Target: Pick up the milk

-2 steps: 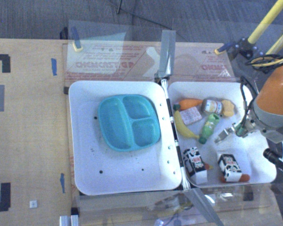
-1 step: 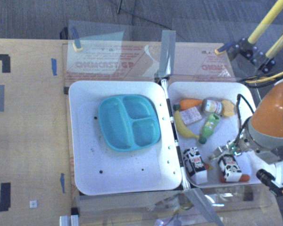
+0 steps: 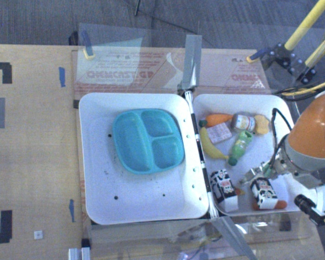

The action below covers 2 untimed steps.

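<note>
Milk cartons wait in the right bin, not yet lifted.
One milk carton [image 3: 265, 194] stands at lower right just below the hand [image 3: 261, 171], a second carton [image 3: 223, 184] left of it; whether the hand grips anything I cannot tell. Grasp and lift remain.

Two milk cartons sit down in the right bin [image 3: 278, 103], both small, white with black cow patches. The first milk carton [image 3: 223, 186] lies at the bin's 7 o'clock corner, tight against the left wall, tipped on its side with its top pointing toward 12 o'clock. The second milk carton [image 3: 264, 193] rests at about 5 o'clock near the front wall, also leaning over, a red-orange edge showing along its bottom. They lie near one another, not touching
</note>
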Each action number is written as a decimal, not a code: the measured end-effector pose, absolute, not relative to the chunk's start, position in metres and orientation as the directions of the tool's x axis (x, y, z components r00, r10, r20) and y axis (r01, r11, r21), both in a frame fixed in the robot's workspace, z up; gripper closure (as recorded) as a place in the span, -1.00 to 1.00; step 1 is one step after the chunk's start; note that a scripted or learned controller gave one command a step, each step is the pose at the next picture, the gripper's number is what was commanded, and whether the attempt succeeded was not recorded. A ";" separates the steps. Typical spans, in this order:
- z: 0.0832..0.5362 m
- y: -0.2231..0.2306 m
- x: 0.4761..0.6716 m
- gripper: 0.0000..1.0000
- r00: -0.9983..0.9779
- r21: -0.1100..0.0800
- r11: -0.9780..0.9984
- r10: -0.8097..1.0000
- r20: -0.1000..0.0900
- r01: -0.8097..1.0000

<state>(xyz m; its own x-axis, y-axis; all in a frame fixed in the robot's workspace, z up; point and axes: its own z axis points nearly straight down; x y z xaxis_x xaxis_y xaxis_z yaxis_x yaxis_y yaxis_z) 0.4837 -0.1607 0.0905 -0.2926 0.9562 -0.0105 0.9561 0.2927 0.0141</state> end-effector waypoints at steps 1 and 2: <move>0.102 -0.164 0.486 1.00 -0.290 0.021 0.291 0.957 -0.021 0.957; 0.102 -0.164 0.486 -1.00 -0.290 0.021 0.291 0.957 -0.021 0.957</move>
